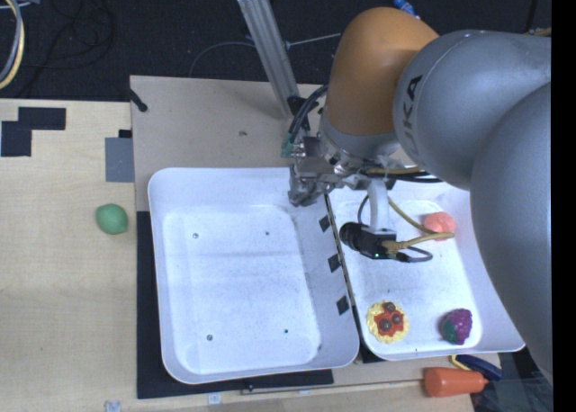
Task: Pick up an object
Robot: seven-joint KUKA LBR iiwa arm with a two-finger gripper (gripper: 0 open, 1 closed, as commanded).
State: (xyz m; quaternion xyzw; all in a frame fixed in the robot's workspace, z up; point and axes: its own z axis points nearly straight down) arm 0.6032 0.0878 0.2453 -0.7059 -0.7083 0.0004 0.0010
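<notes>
The grey arm (486, 131) is looming nearest, and I cannot tell how open the jaws are, hovering where the 2 bins' rims meet. The pink toy (439, 221), pizza toy (387, 321) and grapes (456, 326) are lying in the right-hand bin (423, 280); descending here risks hitting rim

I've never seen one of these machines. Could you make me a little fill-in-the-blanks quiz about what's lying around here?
The ball on the bench beside the bins is ____. The bunch of grapes shares its bin with a round ____ toy dotted red. The carrot-shaped toy outside the bins is ____. Missing words: green; yellow; orange.
</notes>
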